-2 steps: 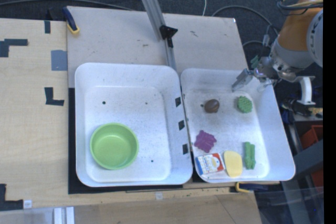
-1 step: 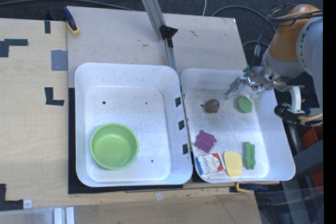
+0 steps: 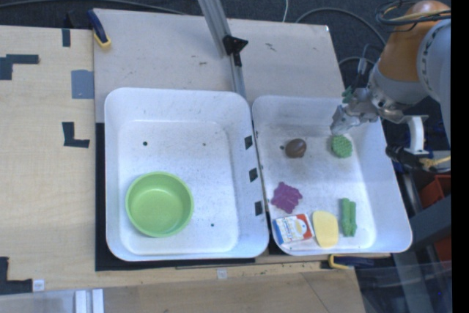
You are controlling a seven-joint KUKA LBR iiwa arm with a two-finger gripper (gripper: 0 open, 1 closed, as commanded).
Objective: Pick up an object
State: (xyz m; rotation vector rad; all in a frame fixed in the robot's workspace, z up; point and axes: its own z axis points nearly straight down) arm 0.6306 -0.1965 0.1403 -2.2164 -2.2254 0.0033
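My gripper hangs over the far right part of the right bin, just above a round green object. Whether it touches that object is unclear. A brown round object lies to the left of it in the same bin. Nearer the front lie a purple star-like piece, a white and red packet, a yellow piece and a dark green piece.
The left bin holds a light green bowl at its front left. A metal pole slants down to the bins' far edge. Cables lie behind the right bin.
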